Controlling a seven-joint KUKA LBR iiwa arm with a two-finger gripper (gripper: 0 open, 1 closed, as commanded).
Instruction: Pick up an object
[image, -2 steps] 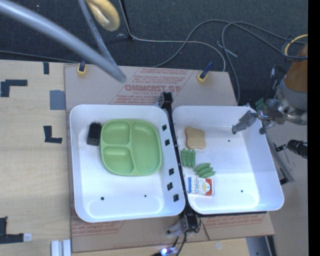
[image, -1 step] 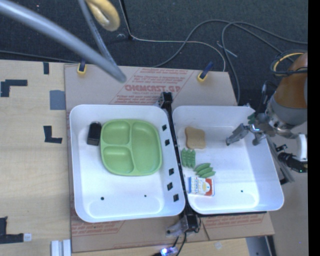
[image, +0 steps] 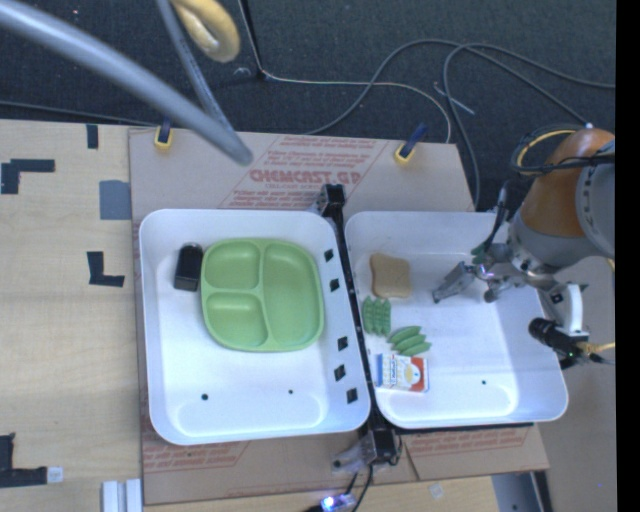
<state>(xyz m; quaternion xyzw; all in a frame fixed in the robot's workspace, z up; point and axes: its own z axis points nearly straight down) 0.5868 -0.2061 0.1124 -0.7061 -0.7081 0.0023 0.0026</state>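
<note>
My bench is light wood with a few black marks on it. A brown cardboard sheet with red print lies flat on top. Both white bins sit side by side on that sheet: the left bin and the right bin, their inner edges touching.

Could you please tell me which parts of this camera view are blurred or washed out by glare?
In the camera view, a grey bar crossing the top left is badly out of focus; the white bins' floors are bright, nearly washed out; the green divided plate and the pincer stay reasonably sharp.
</note>
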